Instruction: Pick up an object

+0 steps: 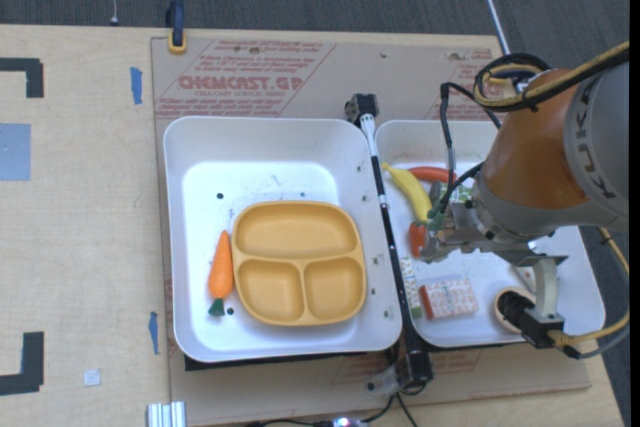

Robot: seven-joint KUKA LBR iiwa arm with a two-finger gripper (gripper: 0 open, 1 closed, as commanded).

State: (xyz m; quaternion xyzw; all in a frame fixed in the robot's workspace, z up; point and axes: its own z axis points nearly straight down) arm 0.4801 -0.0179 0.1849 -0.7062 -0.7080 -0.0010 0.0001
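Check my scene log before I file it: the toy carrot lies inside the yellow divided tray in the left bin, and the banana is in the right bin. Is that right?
One detail is off. In the camera view the toy carrot lies on the left bin's floor beside the yellow divided tray, along its left edge, not inside it. The banana is in the right bin, as you noted.

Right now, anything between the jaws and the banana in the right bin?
Nothing visible. The gripper sits low in the right bin, right beside the banana; a red item lies by it, not between them.
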